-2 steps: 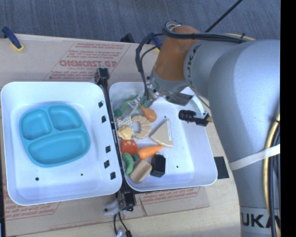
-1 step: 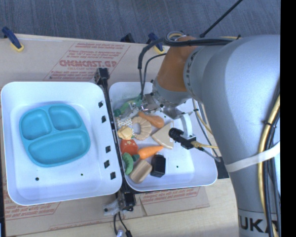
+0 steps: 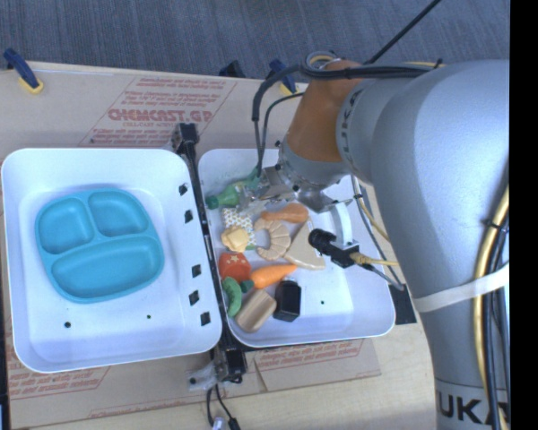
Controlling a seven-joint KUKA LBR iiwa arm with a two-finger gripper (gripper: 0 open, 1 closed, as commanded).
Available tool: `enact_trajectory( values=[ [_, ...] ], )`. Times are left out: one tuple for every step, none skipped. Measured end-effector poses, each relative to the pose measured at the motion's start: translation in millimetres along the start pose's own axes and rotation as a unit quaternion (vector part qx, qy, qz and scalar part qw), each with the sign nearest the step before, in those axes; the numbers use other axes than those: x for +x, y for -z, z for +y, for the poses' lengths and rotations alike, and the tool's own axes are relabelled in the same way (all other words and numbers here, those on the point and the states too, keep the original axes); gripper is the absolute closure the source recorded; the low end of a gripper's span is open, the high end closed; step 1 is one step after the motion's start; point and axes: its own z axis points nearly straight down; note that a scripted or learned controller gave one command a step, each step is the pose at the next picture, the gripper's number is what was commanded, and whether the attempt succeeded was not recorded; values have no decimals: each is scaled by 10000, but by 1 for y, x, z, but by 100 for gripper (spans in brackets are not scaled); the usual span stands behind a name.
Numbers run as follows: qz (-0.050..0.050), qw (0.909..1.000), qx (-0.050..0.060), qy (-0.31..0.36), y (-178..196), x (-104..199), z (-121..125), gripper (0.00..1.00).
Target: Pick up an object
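Crowding the right bin's (image 3: 368,316) far edge, the pincer (image 3: 271,184), grip state unclear, hangs over toys (image 3: 264,271), bare floor nearest.

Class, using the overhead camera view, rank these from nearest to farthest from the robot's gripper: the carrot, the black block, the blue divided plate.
1. The carrot, in the right bin's middle, lies nearest the gripper.
2. The black block, toward that bin's front edge, just past the carrot.
3. The blue divided plate, over in the left bin, clearly farthest.
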Motion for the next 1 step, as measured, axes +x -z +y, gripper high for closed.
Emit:
enact_trajectory(
  values=[
    [1,10000,2,0,0,0,0,0]
  ],
)
